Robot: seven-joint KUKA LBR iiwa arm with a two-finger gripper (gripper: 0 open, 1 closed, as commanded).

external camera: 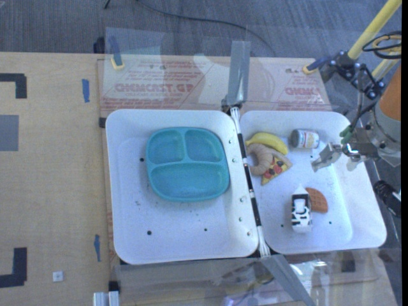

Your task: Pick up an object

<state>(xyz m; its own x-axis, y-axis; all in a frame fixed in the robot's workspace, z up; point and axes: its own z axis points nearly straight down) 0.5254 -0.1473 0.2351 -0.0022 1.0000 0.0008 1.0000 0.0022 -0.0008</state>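
Camera view shows the claw (336, 156) near the right bin's (363, 234) right edge, fingers apart and empty. Inside that bin, a banana (269, 141) lies at the far left corner, a jar (304, 138) beside it.

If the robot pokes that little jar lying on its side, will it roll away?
Probably. The jar looks round and lies on its side, so a nudge may roll it. It looks small, likely light. Its smooth sides might slip.

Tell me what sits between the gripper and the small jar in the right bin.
Nothing visible. The gripper hangs just right of and below the jar, with bare white bin floor between them; the banana lies on the jar's far side.
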